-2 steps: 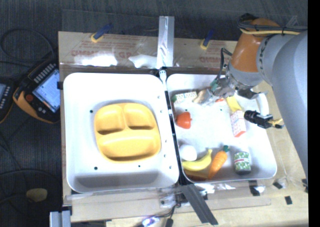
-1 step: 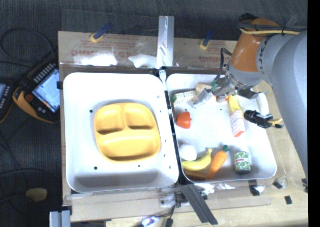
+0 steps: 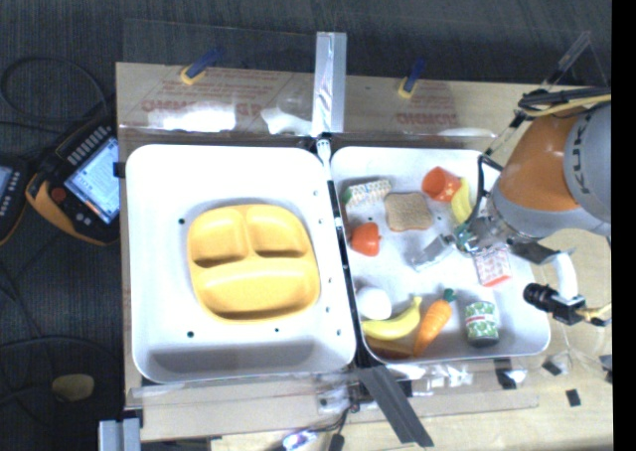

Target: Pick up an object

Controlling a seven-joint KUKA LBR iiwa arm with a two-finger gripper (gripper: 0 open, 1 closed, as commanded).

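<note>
Bread slice lay nearest the gripper, lowered into right bin; nothing seen held, opening couldn't be told. Approach step judged; next, alignment and closing req'd.

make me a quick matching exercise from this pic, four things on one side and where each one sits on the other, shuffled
Things:
1. yellow tray
2. carrot
3. bread slice
4. green can

Places:
A. right bin, near its top edge
B. right bin's lower right corner
C. middle of the left bin
D. against the banana, near the right bin's bottom edge

Pairs: 1-C, 2-D, 3-A, 4-B
</note>
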